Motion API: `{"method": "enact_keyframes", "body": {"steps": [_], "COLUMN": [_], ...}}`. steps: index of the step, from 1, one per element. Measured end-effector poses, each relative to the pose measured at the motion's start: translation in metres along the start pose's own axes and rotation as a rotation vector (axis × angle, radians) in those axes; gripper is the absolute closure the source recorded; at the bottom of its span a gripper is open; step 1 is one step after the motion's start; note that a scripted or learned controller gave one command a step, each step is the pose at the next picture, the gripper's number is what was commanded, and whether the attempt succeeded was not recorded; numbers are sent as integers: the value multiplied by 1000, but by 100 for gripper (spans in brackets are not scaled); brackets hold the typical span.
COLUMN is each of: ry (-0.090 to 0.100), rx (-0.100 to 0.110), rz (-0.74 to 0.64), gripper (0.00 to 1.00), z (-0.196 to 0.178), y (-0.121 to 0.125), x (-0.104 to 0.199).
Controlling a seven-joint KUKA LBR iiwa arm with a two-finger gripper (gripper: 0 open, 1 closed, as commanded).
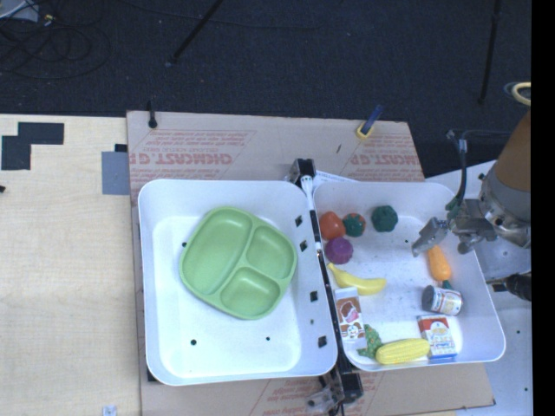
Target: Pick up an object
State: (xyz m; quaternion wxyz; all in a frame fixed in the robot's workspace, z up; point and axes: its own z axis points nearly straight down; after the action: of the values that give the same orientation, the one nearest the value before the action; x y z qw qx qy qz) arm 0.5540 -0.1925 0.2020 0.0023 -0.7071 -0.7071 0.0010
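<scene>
Toy carrot (440, 263): orange, lying at about 3 o'clock in the right bin (496, 323), close to the far-right wall, long axis running roughly 12 to 6 o'clock.

Gripper (449, 236): hanging just at 12 o'clock of the carrot, fingers spread apart, nothing between them. One finger (425, 235) angled toward 8 o'clock, the other on the 3 o'clock side. Whether touching the carrot or above it: impossible to judge.

Elsewhere in the right bin:
- Small can (443, 300) on its side, just at 6 o'clock of the carrot.
- Red and white box (438, 336) at 6 o'clock of the can, near the bin's 5 o'clock corner.
- Toy corn cob (401, 351) just at 9 o'clock of that box, with a leafy green toy (371, 341) beside it.
- Small carton (349, 315) along the 9 o'clock wall, toy banana (357, 281) at 12 o'clock of it.
- Purple round toy (339, 250), then red-orange round toy (331, 225) and small green toy (353, 224) touching, toward 11 o'clock.
- Dark green round toy (385, 218) at 12 o'clock, apart from the rest.

Left bin (152, 232): green divided plate (238, 263) near the centre, tilted in outline.

Under both bins: sheet of printed cardboard (217, 150).
</scene>
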Motion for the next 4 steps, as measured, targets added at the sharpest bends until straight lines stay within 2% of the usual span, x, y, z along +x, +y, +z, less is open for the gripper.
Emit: {"method": "enact_keyframes", "body": {"steps": [1,2,3,4], "ry": [-2,-9,-11,-5], "rx": [-14,-41,-40,-40], "rz": [-1,-9,-5,-7], "gripper": [0,0,100,0], "z": [95,102,93,92], "y": [24,7,6,8], "x": [-18,-19,-22,-19]}}
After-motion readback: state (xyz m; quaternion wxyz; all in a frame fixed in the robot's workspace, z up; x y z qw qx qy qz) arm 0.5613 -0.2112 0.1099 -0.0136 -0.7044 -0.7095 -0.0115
